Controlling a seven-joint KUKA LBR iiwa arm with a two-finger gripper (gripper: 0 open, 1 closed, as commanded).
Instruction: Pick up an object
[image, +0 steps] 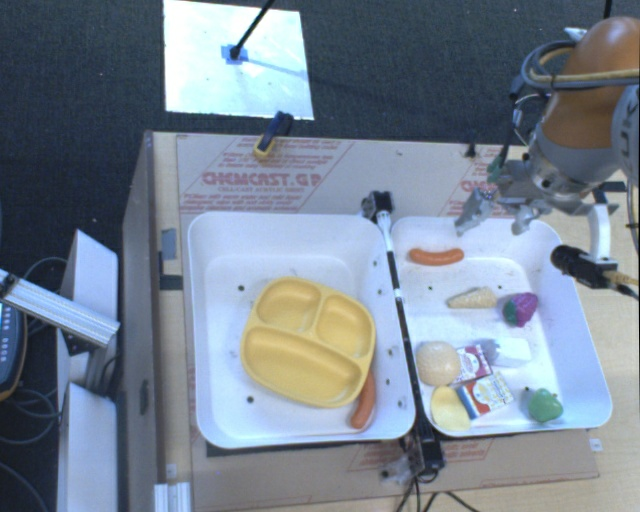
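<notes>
My gripper (492, 222) hangs open above the far rim of the right bin (590, 370), with nothing between its fingers. Just below and left of it an orange sausage (437, 256) lies in that bin. Further down are a pale corn cob (472, 297), a purple vegetable (520, 308), a tan bun (437, 362), a red and white carton (485, 391), a yellow disc (449, 409) and a green pepper (544, 404).
The left bin (220, 300) holds a yellow divided plate (308, 340) and a second orange sausage (364, 402) at its near edge. A black divider bar (397, 300) runs between the bins. A yellow and black tool (271, 135) lies behind the bins.
</notes>
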